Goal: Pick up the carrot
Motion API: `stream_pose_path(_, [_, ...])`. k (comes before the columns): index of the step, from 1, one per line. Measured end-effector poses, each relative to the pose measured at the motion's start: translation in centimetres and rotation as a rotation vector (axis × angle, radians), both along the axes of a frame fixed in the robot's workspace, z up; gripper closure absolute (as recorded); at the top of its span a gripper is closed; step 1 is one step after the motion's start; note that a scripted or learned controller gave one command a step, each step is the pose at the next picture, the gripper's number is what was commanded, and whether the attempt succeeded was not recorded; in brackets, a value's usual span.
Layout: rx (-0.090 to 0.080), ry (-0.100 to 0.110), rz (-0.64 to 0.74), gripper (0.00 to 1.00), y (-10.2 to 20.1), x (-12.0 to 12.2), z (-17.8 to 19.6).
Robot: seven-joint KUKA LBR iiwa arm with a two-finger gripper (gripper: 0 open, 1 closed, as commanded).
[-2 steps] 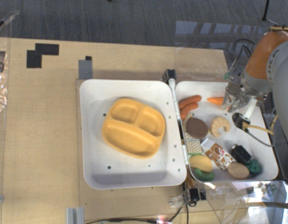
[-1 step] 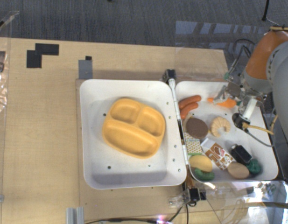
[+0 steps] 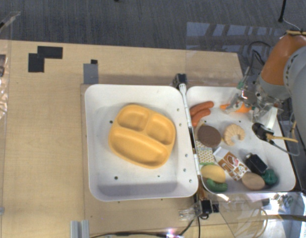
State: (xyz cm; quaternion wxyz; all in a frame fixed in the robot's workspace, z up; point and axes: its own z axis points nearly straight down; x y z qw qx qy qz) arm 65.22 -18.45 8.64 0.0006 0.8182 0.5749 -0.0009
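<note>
Two white bins sit side by side, and the carrot (image 3: 237, 107) is the thing to measure everything from. Well to its left lies the left bin (image 3: 95, 133), holding a yellow divided plate (image 3: 142, 135) that plays no part here. The carrot itself lies in the right bin (image 3: 289, 175), up near that bin's far wall, a small orange piece partly covered by the tool.

Just to the carrot's right hangs the arm (image 3: 291, 63), grey with its orange band, and the gripper (image 3: 246, 99) is down at the carrot's right end, touching or nearly so. I cannot tell whether its fingers are spread or closed, nor whether the carrot sits between them, since metal and orange overlap there.

To the carrot's left lie two sausages (image 3: 201, 110), near but apart. Just below the carrot is a croissant (image 3: 234, 134), and lower left of it a brown round patty (image 3: 209, 135).

As I judge it, the worry is a poor bite. The gripper seems to meet the carrot at one end, so a squeeze could pinch the tip and let it slide out or swing as it rises. The bin's far wall is close, so a push might simply wedge the carrot against it. Should the carrot skid leftward it could nudge the sausages.
</note>
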Motion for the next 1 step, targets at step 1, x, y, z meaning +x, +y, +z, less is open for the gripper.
stream_pose_path(1, [-0.003,-0.012,0.08,0.0,-0.99,-3.74,7.72])
